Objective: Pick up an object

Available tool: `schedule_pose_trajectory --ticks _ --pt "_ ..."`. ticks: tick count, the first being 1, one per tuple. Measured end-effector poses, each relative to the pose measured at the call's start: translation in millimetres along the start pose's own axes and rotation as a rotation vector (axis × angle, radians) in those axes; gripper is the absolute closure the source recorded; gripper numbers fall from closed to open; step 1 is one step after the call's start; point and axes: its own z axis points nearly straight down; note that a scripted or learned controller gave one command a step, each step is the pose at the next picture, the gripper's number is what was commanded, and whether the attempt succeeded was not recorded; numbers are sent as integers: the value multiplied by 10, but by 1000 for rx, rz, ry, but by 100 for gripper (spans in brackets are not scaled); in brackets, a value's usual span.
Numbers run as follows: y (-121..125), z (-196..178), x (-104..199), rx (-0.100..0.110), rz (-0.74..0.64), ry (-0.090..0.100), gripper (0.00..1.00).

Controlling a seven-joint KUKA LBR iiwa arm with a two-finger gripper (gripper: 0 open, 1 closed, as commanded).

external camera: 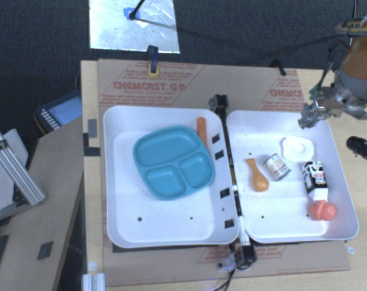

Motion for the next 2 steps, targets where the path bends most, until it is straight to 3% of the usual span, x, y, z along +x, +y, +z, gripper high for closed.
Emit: schedule_pose_trajectory --ticks 1,2 --pt "53 -531 98 1 -2 1 100" --pt "-17 -394 703 9 -5 4 100"
